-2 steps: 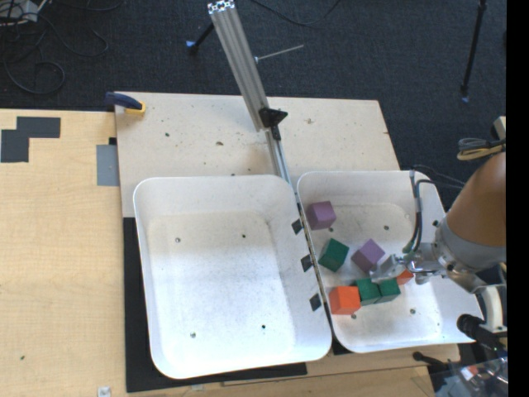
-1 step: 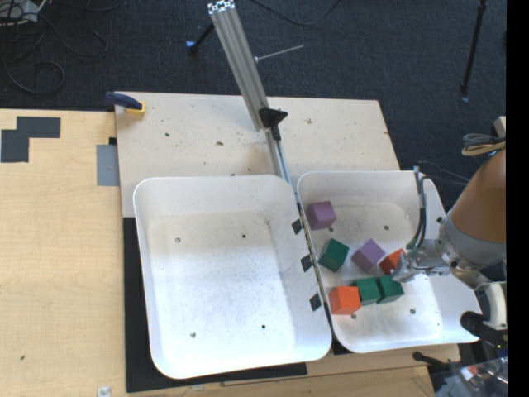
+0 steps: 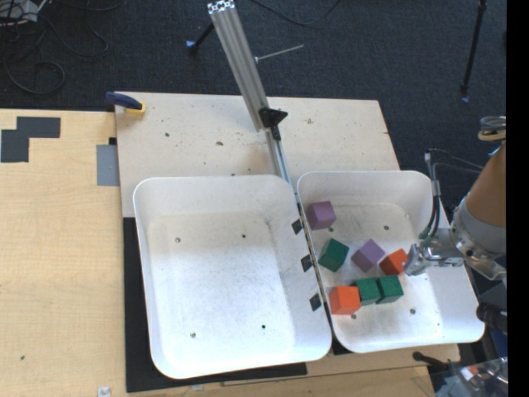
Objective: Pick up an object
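Low over the right-hand shallow white bin point(image 3: 364, 184), the grey two-finger gripper point(image 3: 411, 263) reaches in from the right, its tip touching or just beside a small orange-red block point(image 3: 394, 261); whether it is clenched on that block or released cannot be told from this angle. Just beyond that block, a pale purple cube point(image 3: 369, 255) lies, with a dark green cube point(image 3: 334, 255) farther out and a second purple cube point(image 3: 321, 214) up and away from the gripper. Below the gripper sit two dark green cubes point(image 3: 379, 289) side by side, touching an orange cube point(image 3: 345, 299). Well apart from the gripper lies the left-hand white bin point(image 3: 157, 213).
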`<state>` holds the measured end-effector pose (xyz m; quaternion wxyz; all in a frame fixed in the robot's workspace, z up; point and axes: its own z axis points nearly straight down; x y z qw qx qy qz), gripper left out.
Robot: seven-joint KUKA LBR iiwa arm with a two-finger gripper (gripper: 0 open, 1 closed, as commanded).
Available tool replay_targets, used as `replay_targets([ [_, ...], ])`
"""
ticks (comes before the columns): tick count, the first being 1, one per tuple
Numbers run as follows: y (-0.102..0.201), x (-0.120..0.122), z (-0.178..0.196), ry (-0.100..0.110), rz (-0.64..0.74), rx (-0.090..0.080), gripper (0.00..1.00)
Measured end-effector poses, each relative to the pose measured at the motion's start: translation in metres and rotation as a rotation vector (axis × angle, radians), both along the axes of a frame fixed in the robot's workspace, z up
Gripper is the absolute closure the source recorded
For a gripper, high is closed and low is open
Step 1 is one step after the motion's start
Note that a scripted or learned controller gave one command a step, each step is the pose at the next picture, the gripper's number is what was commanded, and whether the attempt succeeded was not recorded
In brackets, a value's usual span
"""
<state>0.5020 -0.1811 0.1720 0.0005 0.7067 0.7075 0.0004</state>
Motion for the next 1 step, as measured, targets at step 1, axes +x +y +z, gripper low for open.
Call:
replay_targets([
  [1,-0.0008,0.0011,0.0526,-0.002,0.001,-0.001,1.00],
])
